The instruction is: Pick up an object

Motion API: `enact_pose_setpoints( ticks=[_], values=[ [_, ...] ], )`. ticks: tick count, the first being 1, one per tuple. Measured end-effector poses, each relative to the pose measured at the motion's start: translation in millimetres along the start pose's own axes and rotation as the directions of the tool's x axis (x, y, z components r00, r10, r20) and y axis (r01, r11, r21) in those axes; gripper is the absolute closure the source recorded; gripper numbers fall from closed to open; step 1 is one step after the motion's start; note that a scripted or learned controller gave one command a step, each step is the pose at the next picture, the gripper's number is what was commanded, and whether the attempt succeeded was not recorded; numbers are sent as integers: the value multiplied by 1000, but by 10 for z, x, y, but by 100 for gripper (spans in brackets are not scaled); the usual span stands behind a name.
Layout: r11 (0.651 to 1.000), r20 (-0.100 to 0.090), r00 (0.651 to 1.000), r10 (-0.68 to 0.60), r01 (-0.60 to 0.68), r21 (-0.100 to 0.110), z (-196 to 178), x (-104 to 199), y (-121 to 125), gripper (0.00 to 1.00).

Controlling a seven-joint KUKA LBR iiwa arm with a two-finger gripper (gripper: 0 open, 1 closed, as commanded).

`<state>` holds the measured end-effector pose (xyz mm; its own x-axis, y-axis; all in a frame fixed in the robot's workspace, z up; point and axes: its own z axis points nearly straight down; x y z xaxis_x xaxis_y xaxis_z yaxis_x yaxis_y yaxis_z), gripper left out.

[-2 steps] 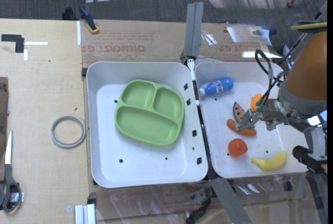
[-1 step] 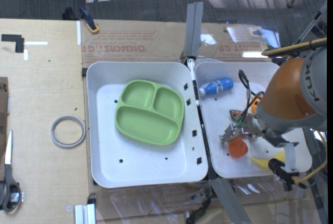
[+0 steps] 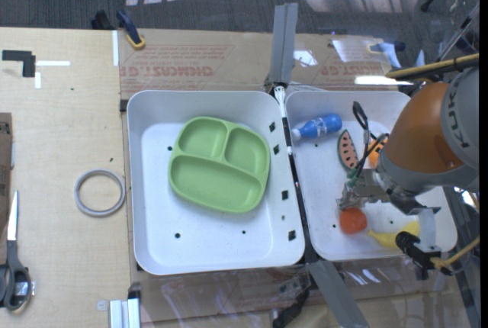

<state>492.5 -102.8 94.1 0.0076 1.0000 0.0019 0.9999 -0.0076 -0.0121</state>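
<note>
On the worktop, two shallow white bins sit side by side. The left white bin holds a light green three-compartment plastic plate, lying flat near that bin's centre. The grey arm with its orange band reaches in from the worktop's right edge over the right white bin, and its pincer hangs low in that bin's near half, just above a small round orange-red ball; I cannot tell whether the pincer touches the ball. A yellow banana-shaped toy lies just beside the ball toward the bin's near right corner. A blue-and-white plastic bottle lies on its side near the far left corner, with a red watermelon-slice toy between it and the arm.
</note>
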Motion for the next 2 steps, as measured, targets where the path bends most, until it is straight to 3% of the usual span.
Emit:
enact_pose_setpoints(
  ticks=[1, 2],
  values=[
    [1000, 3, 1000, -9, 9, -7, -653, -11, 646, 100],
    [1000, 3, 1000, -8, 8, -7, -650, -11, 644, 0]
  ],
)
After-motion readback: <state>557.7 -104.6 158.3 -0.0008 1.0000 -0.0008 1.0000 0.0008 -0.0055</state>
